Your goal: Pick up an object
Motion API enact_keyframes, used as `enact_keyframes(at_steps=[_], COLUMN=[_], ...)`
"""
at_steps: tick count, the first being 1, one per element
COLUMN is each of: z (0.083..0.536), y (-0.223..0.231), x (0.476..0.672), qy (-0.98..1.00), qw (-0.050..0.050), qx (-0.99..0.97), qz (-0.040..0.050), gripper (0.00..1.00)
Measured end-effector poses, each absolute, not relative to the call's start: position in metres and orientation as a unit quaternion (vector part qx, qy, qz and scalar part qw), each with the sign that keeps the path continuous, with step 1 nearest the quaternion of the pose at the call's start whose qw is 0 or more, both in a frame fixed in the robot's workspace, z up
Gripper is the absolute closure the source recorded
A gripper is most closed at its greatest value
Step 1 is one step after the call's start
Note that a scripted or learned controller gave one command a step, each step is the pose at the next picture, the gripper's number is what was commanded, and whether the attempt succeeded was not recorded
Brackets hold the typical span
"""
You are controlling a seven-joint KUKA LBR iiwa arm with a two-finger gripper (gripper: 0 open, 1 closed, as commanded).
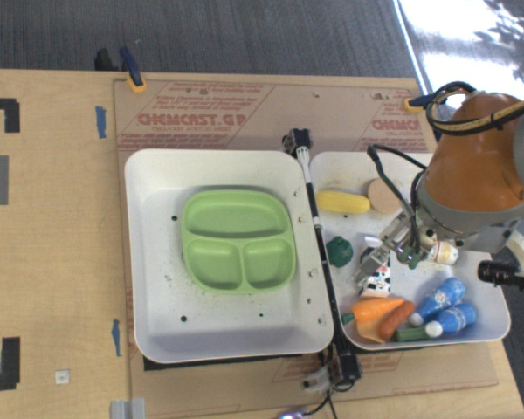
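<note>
Camera view: pincer crowded — carrot, green toy, banana.

Divided plate in left bin, toys in right bin, tool above them

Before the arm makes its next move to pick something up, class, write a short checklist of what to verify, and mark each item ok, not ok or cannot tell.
1. Gripper is over the right bin, where the objects lie: ok.
2. An object is seen held by the gripper: cannot tell; the arm hides much of it.
3. Pickable things close by: ok; white patterned object just below the gripper, green object to its left.
4. Room around the target: not ok; orange object and blue bottles crowd it.
5. Yellow object lies apart from the others: ok.
6. Left bin's green divided plate lies flat: ok.
</note>
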State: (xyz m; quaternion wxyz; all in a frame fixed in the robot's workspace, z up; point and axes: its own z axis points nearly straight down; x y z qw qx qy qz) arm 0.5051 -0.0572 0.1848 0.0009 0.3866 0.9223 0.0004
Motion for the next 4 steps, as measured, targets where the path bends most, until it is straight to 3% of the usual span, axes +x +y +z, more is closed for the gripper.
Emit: enact_keyframes(at_steps=[1,2,3,4], z=[0.185,0.185,0.185,0.185], y=[-0.057,-0.018,-0.026,0.019], x=[0.505,0.508,0.48,0.51], qy=[0.922,0.959,0.986,0.996], qw=[0.001,0.0,0.0,0.003], qx=[0.387,0.282,0.168,0.084], qz=[0.0004,0.0003,0.0003,0.0008], gripper=[0.0,0.0,0.0,0.0])
